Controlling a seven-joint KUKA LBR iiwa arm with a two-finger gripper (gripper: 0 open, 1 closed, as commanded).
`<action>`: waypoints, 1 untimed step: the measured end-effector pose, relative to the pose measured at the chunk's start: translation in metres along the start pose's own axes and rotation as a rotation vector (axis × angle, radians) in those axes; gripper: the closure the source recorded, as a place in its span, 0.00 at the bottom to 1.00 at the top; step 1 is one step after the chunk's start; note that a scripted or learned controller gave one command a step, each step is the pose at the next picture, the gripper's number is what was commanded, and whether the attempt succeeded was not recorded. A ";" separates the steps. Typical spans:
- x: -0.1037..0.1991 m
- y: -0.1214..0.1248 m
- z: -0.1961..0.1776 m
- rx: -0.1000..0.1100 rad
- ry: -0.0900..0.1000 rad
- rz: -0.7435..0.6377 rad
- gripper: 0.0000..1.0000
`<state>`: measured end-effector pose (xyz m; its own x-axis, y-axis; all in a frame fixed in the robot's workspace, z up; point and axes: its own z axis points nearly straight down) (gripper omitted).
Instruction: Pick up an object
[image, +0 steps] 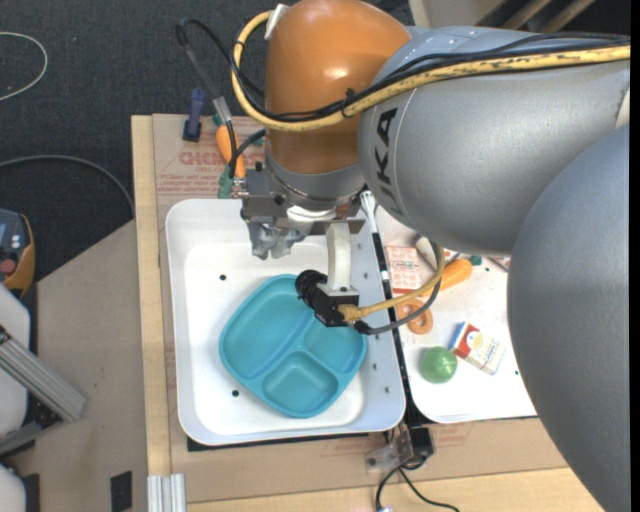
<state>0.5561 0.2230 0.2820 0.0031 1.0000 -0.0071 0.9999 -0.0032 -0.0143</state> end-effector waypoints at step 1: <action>-0.080 -0.033 -0.095 -0.024 0.008 0.005 1.00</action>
<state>0.5239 0.1437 0.3776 0.0080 1.0000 0.0013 0.9999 -0.0081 0.0099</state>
